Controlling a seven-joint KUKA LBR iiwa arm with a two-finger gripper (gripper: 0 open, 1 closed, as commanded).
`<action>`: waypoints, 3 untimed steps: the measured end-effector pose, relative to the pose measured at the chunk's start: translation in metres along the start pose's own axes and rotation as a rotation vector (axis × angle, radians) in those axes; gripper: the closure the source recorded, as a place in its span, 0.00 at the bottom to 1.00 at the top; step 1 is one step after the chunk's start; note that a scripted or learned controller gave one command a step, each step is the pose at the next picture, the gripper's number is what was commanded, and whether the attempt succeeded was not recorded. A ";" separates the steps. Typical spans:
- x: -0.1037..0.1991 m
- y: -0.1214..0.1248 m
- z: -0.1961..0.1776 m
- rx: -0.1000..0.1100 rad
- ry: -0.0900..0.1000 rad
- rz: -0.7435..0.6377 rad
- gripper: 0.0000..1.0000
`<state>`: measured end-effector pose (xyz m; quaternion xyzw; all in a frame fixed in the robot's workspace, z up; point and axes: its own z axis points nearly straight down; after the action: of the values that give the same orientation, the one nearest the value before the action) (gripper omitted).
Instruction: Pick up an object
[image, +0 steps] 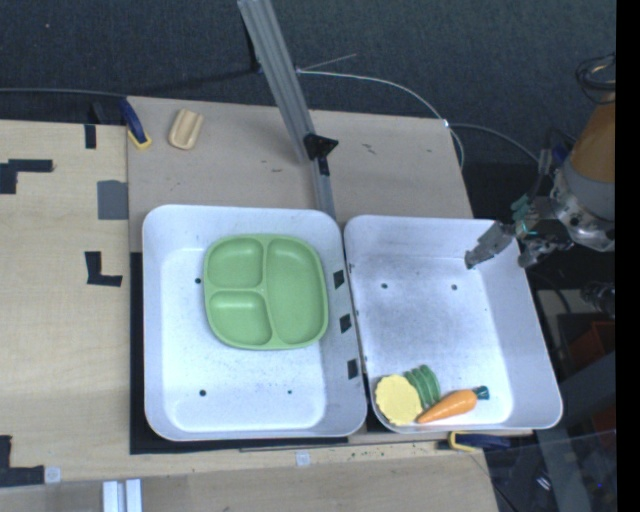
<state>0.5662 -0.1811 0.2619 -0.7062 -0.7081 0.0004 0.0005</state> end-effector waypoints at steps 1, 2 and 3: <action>0.000 0.000 0.000 0.000 0.000 0.000 0.00; -0.004 -0.001 0.045 0.005 0.000 0.002 0.00; -0.006 0.006 0.093 0.004 0.000 0.001 0.00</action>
<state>0.5723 -0.1869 0.1690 -0.7066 -0.7077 0.0021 0.0020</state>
